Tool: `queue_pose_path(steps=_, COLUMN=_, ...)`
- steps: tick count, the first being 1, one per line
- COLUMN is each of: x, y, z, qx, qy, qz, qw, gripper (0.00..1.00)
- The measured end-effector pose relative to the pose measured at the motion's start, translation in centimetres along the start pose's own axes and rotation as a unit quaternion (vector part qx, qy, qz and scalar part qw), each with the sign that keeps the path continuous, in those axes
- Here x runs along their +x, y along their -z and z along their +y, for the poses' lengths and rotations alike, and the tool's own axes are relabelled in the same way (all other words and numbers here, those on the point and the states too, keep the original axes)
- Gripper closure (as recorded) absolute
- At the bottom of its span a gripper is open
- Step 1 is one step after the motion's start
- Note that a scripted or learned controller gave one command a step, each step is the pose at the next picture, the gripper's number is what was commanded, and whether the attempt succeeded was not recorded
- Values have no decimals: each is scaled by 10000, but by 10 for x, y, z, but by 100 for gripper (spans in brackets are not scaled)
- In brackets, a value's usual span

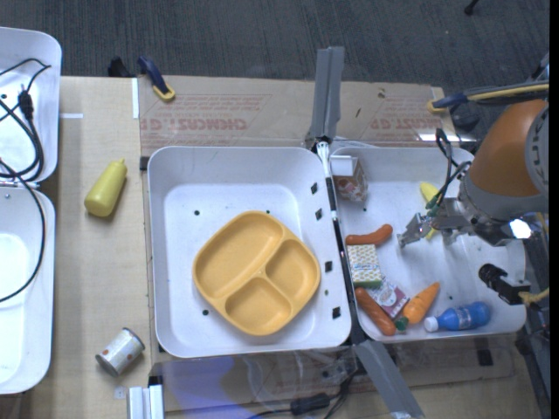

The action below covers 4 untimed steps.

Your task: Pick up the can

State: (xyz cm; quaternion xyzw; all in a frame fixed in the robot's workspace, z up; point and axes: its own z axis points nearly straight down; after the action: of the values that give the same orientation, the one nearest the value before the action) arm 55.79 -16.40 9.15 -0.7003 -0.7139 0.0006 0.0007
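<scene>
- Camera view, target: can (120,350) lying on its side on the bare bench (87,278), outside both bins, just off the near-left corner of the left bin (175,234).
- Camera view, long axis: slanted, running from lower left to upper right in the picture; one round end turned toward the lower left, with a reddish mark on it.
- Camera view, tool: gripper (412,232) low over the right bin (393,168), near the sausage (369,234) and above the clutter of carrot (419,302) and blue bottle (458,318); nothing seen held.
- Camera view, jaw state: cannot tell at this slant, whether wide or narrow.
- Camera view, the deciding relation: can well apart from the gripper, far to the picture's left and nearer the bottom edge, with the whole left bin and its yellow tray (255,273) between them.
- Judgement on the coming move: long reach across both bins likely needed, then a descent onto the bench beyond the bin wall; closing across the can's short width, square to the slanted axis, probably safest, since a round body on its side may roll away if nudged along the bench.
- Only one arm here, so no choice of side.
</scene>
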Motion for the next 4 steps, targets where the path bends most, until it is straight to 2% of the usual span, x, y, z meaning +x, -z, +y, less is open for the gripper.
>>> queue_pose_path(steps=1, x=-53, y=14, z=33, qx=-3, qy=326, qz=32, qw=9995, gripper=0)
queue_pose_path(steps=2, x=-20, y=3, z=-78, qx=-1, qy=1564, qz=3, qw=9877, gripper=0)
queue_pose_path(steps=3, x=-17, y=0, z=-39, qx=-5, qy=494, qz=-1, qw=9988, gripper=0)
queue_pose_path(steps=4, x=-17, y=8, z=-39, qx=-6, qy=480, qz=-3, qw=9988, gripper=100)
